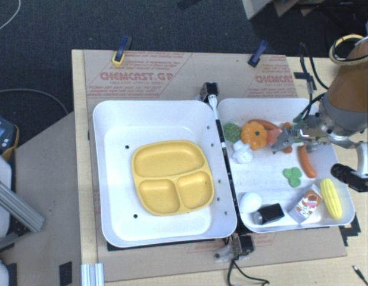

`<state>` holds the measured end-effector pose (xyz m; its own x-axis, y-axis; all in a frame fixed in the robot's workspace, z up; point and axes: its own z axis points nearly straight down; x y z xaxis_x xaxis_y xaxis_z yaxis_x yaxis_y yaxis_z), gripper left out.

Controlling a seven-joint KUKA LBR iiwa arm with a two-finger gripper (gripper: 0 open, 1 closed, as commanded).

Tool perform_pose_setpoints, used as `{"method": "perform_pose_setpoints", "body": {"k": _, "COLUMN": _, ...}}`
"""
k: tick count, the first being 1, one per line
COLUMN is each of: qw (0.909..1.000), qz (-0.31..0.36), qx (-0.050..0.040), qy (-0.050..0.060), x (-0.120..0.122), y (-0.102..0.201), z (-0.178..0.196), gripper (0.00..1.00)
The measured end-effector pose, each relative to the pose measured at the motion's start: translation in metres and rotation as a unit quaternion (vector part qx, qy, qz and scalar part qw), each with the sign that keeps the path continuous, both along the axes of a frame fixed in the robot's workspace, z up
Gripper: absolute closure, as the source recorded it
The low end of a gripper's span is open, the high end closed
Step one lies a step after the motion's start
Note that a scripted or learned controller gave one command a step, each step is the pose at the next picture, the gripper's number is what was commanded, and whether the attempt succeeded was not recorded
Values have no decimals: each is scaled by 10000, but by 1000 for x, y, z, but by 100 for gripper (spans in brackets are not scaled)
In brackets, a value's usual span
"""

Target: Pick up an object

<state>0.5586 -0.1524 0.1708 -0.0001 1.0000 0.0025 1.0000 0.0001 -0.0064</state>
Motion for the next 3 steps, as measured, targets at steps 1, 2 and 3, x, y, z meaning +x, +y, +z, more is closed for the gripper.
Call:
{"method": "perform_pose_setpoints", "body": {"k": 1, "qw": 10000, "qz": -7, "qx": 0, "qy": 6, "x": -2, "y": -10, "z": -56, "gripper": 0}}
{"method": "perform_pose_setpoints", "body": {"k": 2, "qw": 10000, "qz": -3, "qx": 0, "qy": -4, "x": -2, "y": -9, "z": -88, "gripper": 0}}
{"method": "perform_pose_setpoints", "body": {"k": 3, "qw": 10000, "qz": -10, "qx": -11, "qy": -31, "x": -1, "y": -10, "z": -76, "gripper": 100}}
